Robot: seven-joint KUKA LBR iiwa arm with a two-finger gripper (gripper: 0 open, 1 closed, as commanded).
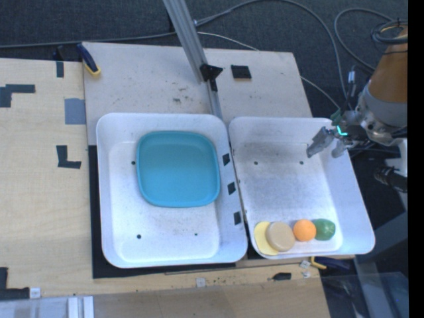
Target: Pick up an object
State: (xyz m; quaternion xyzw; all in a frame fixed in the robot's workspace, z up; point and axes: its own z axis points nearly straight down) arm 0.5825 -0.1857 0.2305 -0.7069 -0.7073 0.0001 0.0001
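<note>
Hovering over the right bin's far right corner, the gripper (329, 144) is seen with nothing between its fingers.

From the camera view, the fingers are seen spread apart above the right bin (285, 177) — well apart from the objects lined along its near edge: a yellow disc (262, 238), a tan round piece (281, 236), an orange ball (305, 230) and a green ball (324, 228). A blue plate (177, 168) is laid flat in the left bin (119, 244).
</note>
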